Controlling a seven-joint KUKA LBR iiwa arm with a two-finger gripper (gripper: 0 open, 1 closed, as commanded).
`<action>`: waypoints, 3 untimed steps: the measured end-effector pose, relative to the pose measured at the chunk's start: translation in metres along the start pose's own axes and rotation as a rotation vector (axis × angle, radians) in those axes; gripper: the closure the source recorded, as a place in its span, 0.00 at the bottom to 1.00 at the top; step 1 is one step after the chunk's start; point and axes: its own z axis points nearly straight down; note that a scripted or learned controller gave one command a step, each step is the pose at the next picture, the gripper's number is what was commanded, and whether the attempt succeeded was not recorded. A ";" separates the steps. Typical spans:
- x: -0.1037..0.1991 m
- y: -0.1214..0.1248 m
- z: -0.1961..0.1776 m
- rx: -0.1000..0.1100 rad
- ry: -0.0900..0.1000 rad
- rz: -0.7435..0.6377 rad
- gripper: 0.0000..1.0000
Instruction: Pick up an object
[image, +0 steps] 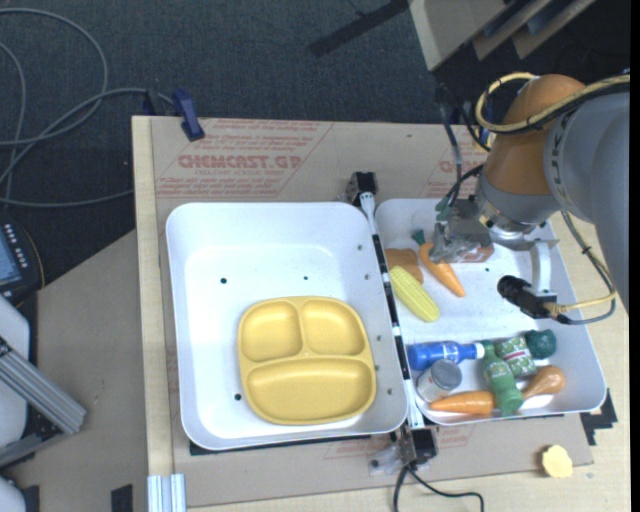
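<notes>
On the left of the cardboard-topped counter (300, 150) sits a shallow white bin (200, 300) of smooth, glossy plastic with rounded corners. In it lies a yellow divided plate (305, 360), matte and softly rounded, with two small compartments above one broad one. Just beside it, rim against rim, stands the right bin (590, 370). Along its left wall lies a knobbly yellow corn cob (414, 294), with a pale orange piece (404, 262) at its upper end. A tapered orange carrot (446, 275) lies slantwise near them. The pincer (460, 243), a grey metal block under the orange band of the arm (560, 140), hangs directly above the carrot's thick end; whether it is released or clenched I cannot tell. Toward the near wall cluster a blue bottle (442, 353), a round metal can (438, 378), a second carrot (461, 404), a green bottle (505, 372) and a small orange piece (543, 381). A yellow scrap (557, 461) lies on the counter outside.
</notes>
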 end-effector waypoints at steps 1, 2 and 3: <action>0.000 0.000 0.001 0.001 0.000 0.001 0.00; 0.000 0.001 -0.010 -0.002 0.000 0.000 1.00; 0.000 0.000 -0.009 -0.001 0.000 0.001 0.00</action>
